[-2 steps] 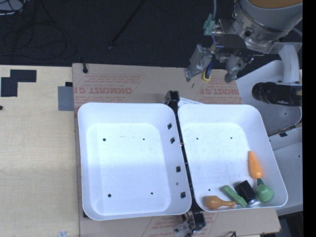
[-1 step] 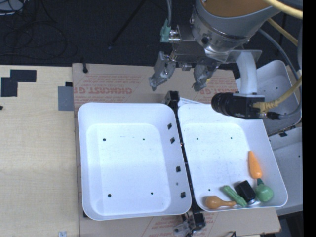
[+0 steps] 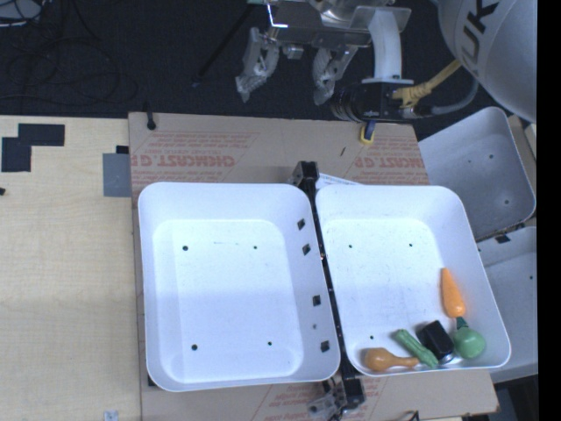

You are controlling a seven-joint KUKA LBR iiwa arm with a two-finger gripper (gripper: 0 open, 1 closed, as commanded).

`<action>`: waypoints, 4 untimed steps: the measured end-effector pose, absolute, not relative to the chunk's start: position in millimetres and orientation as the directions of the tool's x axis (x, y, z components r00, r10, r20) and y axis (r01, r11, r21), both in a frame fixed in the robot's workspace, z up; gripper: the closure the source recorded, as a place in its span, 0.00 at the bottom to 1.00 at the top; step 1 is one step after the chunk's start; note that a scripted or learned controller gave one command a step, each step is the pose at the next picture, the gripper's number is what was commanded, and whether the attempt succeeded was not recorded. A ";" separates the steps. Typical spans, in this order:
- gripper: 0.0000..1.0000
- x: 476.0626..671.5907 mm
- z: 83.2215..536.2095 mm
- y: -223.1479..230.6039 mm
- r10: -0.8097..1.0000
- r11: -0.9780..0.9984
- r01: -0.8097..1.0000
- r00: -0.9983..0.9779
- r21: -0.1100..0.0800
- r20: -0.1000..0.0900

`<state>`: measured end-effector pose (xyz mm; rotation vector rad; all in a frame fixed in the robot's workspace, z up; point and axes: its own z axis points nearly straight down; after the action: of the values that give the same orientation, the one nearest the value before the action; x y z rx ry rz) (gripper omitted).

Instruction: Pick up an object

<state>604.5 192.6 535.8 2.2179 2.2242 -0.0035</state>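
On the bench, the right bin [image 3: 386,202] holds cornered toys [image 3: 429,340] beside the left bin [image 3: 219,202].

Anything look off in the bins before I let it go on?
Nothing damaged or spilled. The only oddity: every object is crowded into the right bin's near right corner: a carrot, a green ball, a black block, a green stick and an orange piece. The hand hangs open above the bins' far side.

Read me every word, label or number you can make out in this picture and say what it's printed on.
"CHEMCAST GP", red print, upside down and mirrored, repeated on the brown cardboard sheet under the white bins.
"UK", cut-off black letters on the grey robot arm housing.
Red print on the cardboard's near edge: too blurred to read.
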 end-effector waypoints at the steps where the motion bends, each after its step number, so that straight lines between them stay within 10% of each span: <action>1: 0.00 535.2 537.7 212.2 1.000 0.005 1.000 -0.005 -0.006 -0.001; 2: 1.00 537.8 546.7 212.6 1.000 0.009 1.000 -0.009 -0.008 -0.003; 3: 1.00 617.7 534.6 245.3 1.000 0.005 1.000 -0.005 -0.003 -0.003; 4: 1.00 645.4 536.6 180.9 1.000 -0.006 1.000 0.006 -0.003 -0.003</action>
<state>645.4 180.9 536.6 2.2276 2.2150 -0.0070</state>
